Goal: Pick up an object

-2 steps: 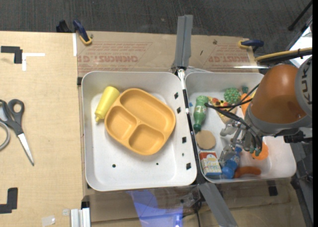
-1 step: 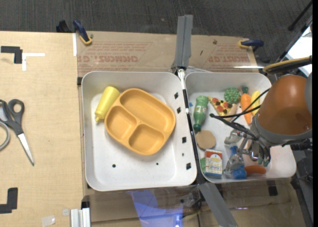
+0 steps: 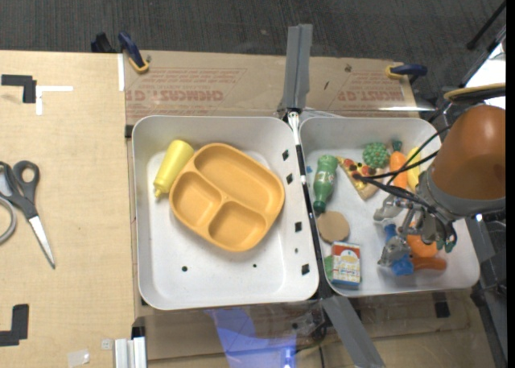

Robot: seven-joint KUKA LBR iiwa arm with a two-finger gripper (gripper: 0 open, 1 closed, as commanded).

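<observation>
- Bench (image 3: 64, 221): light wood, scissors (image 3: 28, 205) lying at its left edge, well apart from the bins.
- Left bin (image 3: 217, 286): holds orange three-compartment tray (image 3: 227, 196), tilted; yellow squeeze bottle (image 3: 171, 167) touching the tray's upper-left edge.
- Right bin (image 3: 366, 129): cluttered with small toys.
- Arm with orange band (image 3: 475, 153) over right bin's right side; gripper (image 3: 406, 233) low in the bin, fingers open-or-closed cannot tell, wires crowd them.
- Blue-and-orange toy (image 3: 410, 258) just beneath the gripper, partly hidden.
- Nearby: green bottle (image 3: 323, 183), small carton (image 3: 346, 266), brown round disc (image 3: 333, 225), pizza slice (image 3: 358, 177), green broccoli-like piece (image 3: 375, 154).
</observation>
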